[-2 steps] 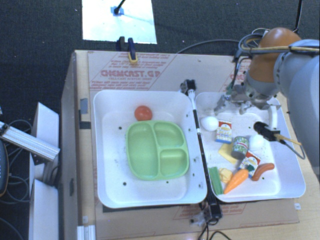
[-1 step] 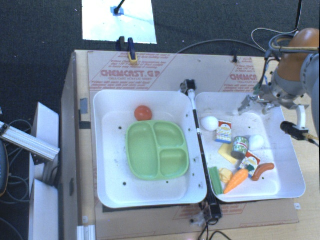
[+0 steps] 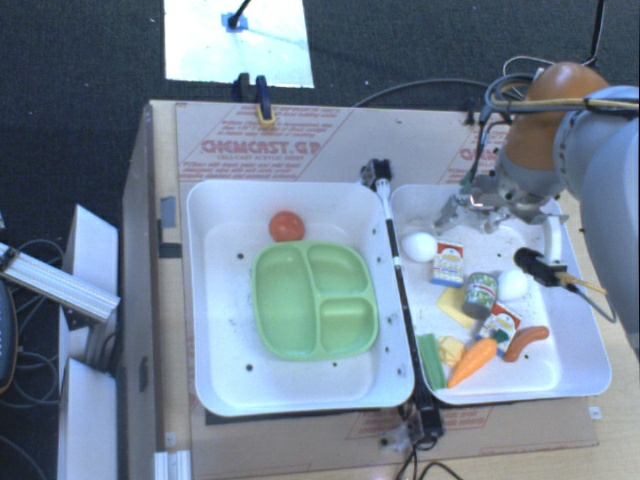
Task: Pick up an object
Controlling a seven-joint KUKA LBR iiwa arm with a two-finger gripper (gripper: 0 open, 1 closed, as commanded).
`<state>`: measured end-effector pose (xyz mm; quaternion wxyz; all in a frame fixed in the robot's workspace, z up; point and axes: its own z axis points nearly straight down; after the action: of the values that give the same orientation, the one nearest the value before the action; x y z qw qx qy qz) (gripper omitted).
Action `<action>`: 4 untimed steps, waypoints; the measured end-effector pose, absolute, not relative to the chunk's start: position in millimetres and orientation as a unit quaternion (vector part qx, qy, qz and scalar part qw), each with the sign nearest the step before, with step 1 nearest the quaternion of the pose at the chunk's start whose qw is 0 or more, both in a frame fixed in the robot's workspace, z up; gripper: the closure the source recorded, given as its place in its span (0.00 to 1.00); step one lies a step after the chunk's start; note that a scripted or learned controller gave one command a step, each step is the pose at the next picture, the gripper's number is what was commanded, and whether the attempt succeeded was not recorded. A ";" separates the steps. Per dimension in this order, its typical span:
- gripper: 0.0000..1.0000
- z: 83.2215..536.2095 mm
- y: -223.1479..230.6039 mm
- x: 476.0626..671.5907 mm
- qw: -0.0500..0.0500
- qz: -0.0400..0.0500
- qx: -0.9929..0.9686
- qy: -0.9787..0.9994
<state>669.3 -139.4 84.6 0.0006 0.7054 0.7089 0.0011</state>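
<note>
My gripper [image 3: 470,211] hangs over the far edge of the right bin [image 3: 585,368], above its bare back corner, with nothing seen held. Just left of and nearer than it lies a white egg [image 3: 419,246]. Beside the egg stands a small printed carton [image 3: 449,264], then a small can [image 3: 480,290] and a white ball [image 3: 513,285]. Closer to the front lie a yellow cheese wedge [image 3: 456,308], a second small carton [image 3: 502,320], a sausage [image 3: 527,340], a carrot [image 3: 472,361] and a green strip [image 3: 430,360].
The left bin [image 3: 215,368] holds a green divided plate [image 3: 315,298] and a red tomato [image 3: 287,226] behind it. A black ridge [image 3: 395,268] separates the bins. The grey arm [image 3: 600,158] covers the right bin's far right corner.
</note>
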 end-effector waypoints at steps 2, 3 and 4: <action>0.00 85.2 -144.0 669.1 0.002 0.000 0.706 0.708; 0.00 85.0 -104.6 669.3 0.001 0.001 0.705 0.709; 0.00 85.2 -186.1 668.7 0.002 0.000 0.707 0.708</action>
<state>668.7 -186.1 85.2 0.0016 0.7066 0.7076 0.0000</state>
